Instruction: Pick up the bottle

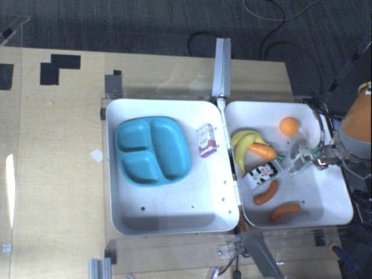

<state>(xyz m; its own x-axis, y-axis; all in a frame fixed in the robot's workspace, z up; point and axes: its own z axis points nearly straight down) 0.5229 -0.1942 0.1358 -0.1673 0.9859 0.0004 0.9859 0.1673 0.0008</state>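
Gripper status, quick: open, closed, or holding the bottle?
Gripper: in the right bin, just right of the bottle; nothing visible between its fingers, and open or closed cannot be told from this view.

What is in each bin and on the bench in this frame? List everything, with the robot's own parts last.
divided plate: 1, teal blue, left bin, left of centre
small carton: 1, white and purple, left bin, near its right wall
bananas: 1 bunch, yellow, right bin, left side
carrot: 1, orange, right bin, lying on the bananas
orange: 1, orange, right bin, far side
bottle: 1, dark with white label, lying in right bin, below the carrot
sausages: 2, reddish brown, right bin, near side, second at
bins: 2, white, side by side on the bench
arm: 1, grey with orange band, at right edge
pincer: 1, metallic, over right bin, right of the bottle
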